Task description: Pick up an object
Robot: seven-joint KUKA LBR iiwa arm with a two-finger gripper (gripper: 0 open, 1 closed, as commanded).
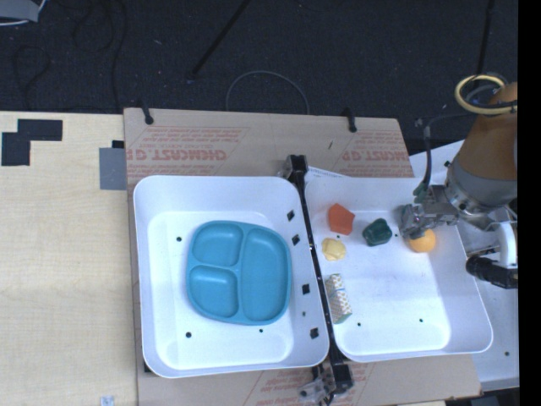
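left bin (161,227) holds a blue divided plate (237,271). right bin (439,328) holds orange block (341,218), green object (377,232), yellow piece (334,249), patterned item (338,298). gripper (416,220) beside orange-yellow ball (422,242).

Even overhead light, soft shadows, mild glare on white bins (169,201), slight overall blur
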